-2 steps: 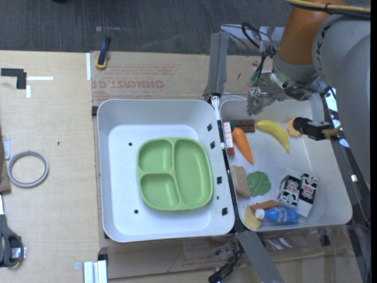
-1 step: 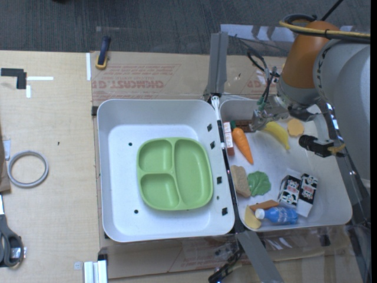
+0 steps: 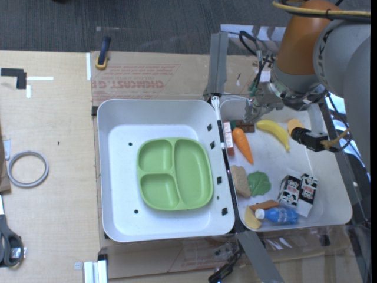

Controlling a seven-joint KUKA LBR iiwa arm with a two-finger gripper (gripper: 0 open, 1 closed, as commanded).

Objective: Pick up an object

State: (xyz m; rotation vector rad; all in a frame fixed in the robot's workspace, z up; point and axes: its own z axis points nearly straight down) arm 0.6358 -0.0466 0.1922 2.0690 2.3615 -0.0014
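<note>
— Fingers? Gripper (image 3: 254, 112) low at the far end of the right bin (image 3: 330, 214); spread or pressed together, cannot tell.

— Nearest items? Carrot (image 3: 242, 144) just beside, banana (image 3: 274, 131) close to its right.

— Farther out? Green leaf (image 3: 258, 183), milk carton (image 3: 298, 190), blue bottle (image 3: 279, 216) toward the near end. Green divided plate (image 3: 175, 173) alone in the left bin (image 3: 112, 158).
</note>
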